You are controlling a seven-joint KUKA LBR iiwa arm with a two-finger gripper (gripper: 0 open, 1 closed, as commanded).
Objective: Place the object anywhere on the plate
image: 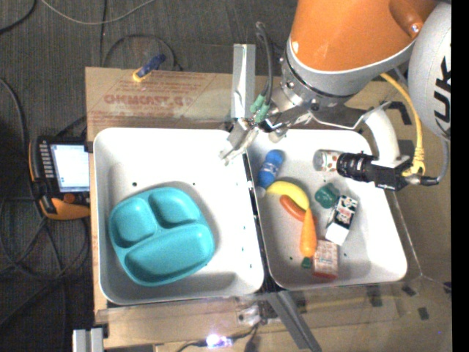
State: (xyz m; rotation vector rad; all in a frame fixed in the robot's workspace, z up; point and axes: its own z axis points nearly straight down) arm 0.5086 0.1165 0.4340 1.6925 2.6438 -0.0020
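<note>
Plate (163, 235), teal, bears no writing; hand (236, 144) state cannot be told; arm (438, 57) shows "UK".

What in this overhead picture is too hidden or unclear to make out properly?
- End effector, camera view: small and blurred near the bins' shared wall; its grip state is unreadable.
- Arm: cut off by the top and right edges.
- Small box in the right bin: label too small to read.
- Carrot: its upper end lies close against the hot dog and banana; touching or not, unclear.
</note>
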